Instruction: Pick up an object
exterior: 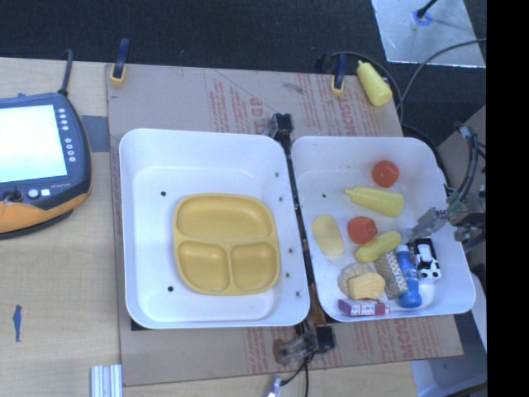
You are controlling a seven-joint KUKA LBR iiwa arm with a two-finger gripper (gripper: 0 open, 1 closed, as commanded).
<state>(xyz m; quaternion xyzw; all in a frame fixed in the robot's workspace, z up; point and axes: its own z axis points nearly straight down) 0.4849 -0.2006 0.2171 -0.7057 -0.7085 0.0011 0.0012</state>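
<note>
The right white bin (331, 151) holds several small toys: a red ball (384, 173), a yellow corn-like piece (376, 200), a red tomato-like piece (361, 229), a pale yellow oval (327, 235), a yellow-green piece (378, 246), a yellow block (366, 286), a blue bottle (407, 279), a black-and-white figure (425, 260) and a small red-and-white tube (364, 308). A grey metal part that looks like my gripper (432, 218) pokes over the bin's right rim, just above the black-and-white figure, and nothing is seen held in it.
The left white bin (145, 160) holds a yellow three-compartment tray (225, 244). A teach pendant (37, 160) lies on the bench at far left. A yellow bottle (374, 83) lies behind the right bin. Cables (467, 168) run along the right edge.
</note>
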